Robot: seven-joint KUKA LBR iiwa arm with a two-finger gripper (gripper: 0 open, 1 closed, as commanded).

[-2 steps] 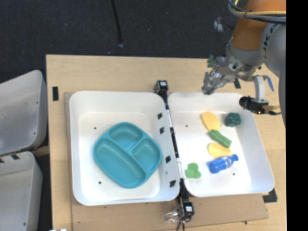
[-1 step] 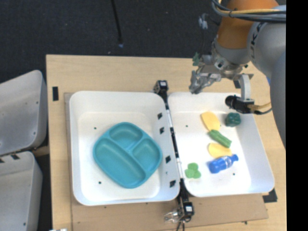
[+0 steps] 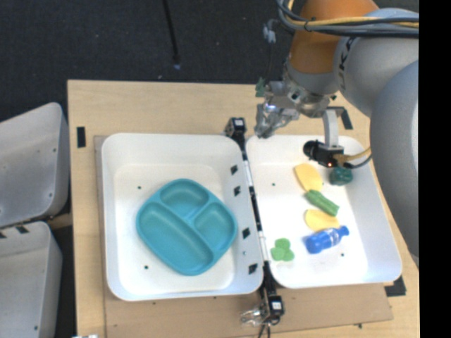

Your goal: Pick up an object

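Note:
My gripper (image 3: 269, 122) hangs over the far left corner of the right bin (image 3: 373, 259), by the divider between the bins, with nothing seen in it. The bin's objects lie nearer and to the right of it. They are a yellow piece (image 3: 307, 176), a small dark teal piece (image 3: 342, 175), a green block (image 3: 322, 202), a second yellow piece (image 3: 320, 219), a blue bottle (image 3: 325, 239) and a green clover-shaped piece (image 3: 282, 250).
A teal divided plate (image 3: 186, 225) lies in the left bin (image 3: 113, 189). The grey arm with its orange band (image 3: 328, 20) comes in from the upper right, above the right bin's far edge. Bare wooden bench (image 3: 162, 104) surrounds both bins.

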